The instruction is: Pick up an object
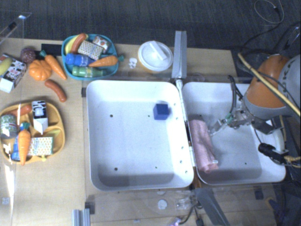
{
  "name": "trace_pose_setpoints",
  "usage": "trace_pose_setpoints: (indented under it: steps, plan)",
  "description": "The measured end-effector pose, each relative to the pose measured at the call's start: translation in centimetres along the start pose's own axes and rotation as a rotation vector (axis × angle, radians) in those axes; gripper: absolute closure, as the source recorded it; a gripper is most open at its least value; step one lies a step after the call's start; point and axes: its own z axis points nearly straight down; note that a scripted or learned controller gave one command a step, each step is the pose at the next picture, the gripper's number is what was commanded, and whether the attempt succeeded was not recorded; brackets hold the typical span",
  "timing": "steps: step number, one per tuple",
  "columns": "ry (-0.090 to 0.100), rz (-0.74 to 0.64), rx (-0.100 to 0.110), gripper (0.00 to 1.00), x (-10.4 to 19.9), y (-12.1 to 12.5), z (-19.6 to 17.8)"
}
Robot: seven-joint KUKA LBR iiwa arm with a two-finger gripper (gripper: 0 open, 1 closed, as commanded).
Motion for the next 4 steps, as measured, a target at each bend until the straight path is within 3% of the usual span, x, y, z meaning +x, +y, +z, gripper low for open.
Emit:
trace_pose_setpoints:
  steps: [1, 2, 3, 4]
  plan:
    - [-0.004, 0.056, -0.007, 0.0, 3.2, 4.1, 0.6]
    - [-0.005, -0.065, -0.008, 0.0, 5.1, -3.4, 0.4]
    - [-0.003, -0.116, -0.005, 0.0, 0.2, 6.0, 0.7]
    - [0.0, -0.113, 0.0, 0.0, 3.1, -0.5, -5.4]
